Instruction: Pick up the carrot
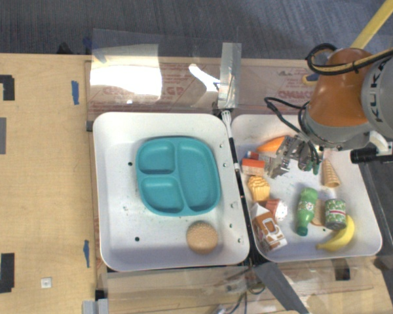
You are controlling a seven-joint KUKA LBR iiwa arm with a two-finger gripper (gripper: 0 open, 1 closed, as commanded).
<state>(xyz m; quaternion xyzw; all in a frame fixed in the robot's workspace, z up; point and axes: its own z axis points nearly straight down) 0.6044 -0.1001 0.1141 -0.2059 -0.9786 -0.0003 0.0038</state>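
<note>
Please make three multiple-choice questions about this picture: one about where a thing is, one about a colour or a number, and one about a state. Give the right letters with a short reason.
1. Where is the carrot?
A. on the teal plate
B. in the right bin, beside the pincer
C. on the bench outside the bins

2. How many compartments has the teal plate?
A. two
B. three
C. five

3. How is the green bottle?
A. lying in the right bin
B. standing on the plate
C. held up in the air

Answers: 1 B, the carrot lies at the right bin's upper part, just left of the pincer. 2 B, two small sections and one long one. 3 A, it lies near the banana.
</note>
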